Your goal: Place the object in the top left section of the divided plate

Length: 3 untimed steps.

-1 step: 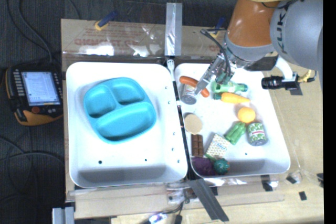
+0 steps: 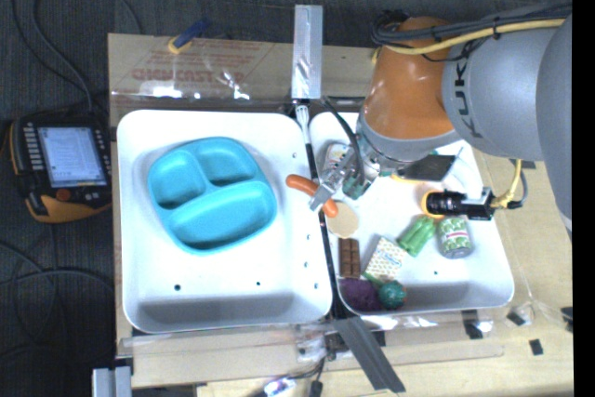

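Note:
A blue divided plate (image 2: 212, 192) lies in the left bin (image 2: 158, 293), with two small sections at its far side and one large section nearer. The top left section (image 2: 173, 178) holds nothing. My gripper (image 2: 324, 192) hangs over the wall between the two bins, just right of the plate. A thin orange carrot-like object (image 2: 301, 184) sticks out on both sides of the fingers, and the gripper is shut on it. The object's left end reaches over the left bin's right edge.
The right bin (image 2: 493, 279) holds a tan disc (image 2: 343, 220), a brown bar (image 2: 349, 258), a patterned box (image 2: 384, 260), a purple fruit (image 2: 363, 295), a green ball (image 2: 393, 295), a green cylinder (image 2: 418, 235) and a green can (image 2: 455, 237). A tablet (image 2: 63, 158) lies left of the bench.

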Each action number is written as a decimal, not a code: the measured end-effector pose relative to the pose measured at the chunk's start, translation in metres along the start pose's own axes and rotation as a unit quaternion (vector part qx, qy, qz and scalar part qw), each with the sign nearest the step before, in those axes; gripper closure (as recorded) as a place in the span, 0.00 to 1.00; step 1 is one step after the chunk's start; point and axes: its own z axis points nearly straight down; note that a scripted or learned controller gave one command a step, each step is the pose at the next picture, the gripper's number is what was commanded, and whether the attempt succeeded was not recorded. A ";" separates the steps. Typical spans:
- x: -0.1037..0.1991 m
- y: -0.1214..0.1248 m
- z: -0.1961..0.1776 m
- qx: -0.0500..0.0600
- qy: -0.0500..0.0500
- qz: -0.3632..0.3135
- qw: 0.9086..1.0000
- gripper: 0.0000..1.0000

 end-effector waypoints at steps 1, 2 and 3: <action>0.012 -0.072 0.000 0.001 0.000 0.094 0.996 1.00; 0.045 -0.012 0.001 0.001 0.000 0.172 0.985 1.00; 0.018 0.052 0.000 0.002 -0.003 0.374 0.927 1.00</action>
